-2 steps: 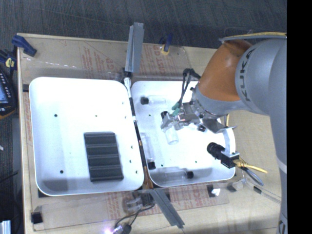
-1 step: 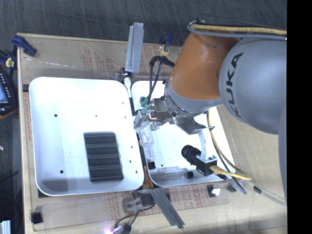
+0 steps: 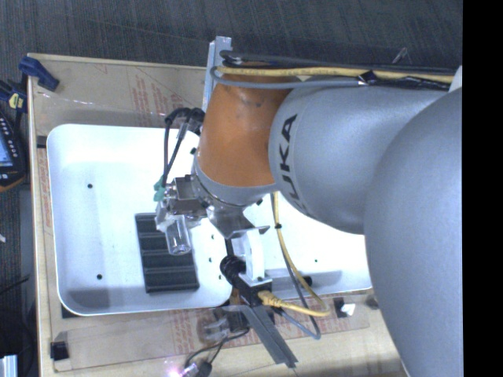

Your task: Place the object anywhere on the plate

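Camera view: the arm point(image 3: 354, 155) covers most of the right bin. The left bin point(image 3: 71, 203) holds a dark ribbed plate point(image 3: 161, 269) near its front edge. The gripper point(image 3: 177, 230) hovers over the plate's back end; no object is discernible, so placement looks undone.

You're looking at a robotics lab: a KUKA arm point(image 3: 346, 163) trailing cables over a wooden bench point(image 3: 118, 344), white bin point(image 3: 71, 210) on top, carpet point(image 3: 118, 14) beyond its far edge.
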Controlling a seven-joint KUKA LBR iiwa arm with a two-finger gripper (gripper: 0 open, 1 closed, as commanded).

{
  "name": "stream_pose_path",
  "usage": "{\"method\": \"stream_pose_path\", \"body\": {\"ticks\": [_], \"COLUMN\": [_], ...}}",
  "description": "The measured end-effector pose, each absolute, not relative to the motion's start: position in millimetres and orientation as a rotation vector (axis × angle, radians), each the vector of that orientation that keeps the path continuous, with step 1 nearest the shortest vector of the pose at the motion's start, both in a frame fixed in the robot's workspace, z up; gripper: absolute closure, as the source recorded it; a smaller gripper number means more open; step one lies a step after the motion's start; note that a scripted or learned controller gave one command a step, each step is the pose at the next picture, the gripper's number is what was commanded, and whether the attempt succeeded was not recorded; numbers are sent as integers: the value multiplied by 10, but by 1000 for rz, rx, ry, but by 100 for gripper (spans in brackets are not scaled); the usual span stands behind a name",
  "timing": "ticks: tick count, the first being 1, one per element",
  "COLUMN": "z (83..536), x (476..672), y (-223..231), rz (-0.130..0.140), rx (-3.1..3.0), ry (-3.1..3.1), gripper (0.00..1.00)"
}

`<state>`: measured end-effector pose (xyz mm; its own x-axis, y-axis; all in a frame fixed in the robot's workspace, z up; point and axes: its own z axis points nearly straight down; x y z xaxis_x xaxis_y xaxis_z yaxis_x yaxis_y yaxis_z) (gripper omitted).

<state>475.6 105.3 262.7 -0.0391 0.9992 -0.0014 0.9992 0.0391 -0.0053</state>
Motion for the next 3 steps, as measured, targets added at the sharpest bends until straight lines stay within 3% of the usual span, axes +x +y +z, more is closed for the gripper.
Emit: {"method": "stream_pose_path", "body": {"ticks": [1,2,3], "z": [983,2079,937], "x": [4740,4840,4867], "y": [1805,763,1003], "rz": [12,3,1], "rx": [-2233,-2179,-2765], "ry": [-2204,-2261,-1485], "gripper": [100,100,100]}}
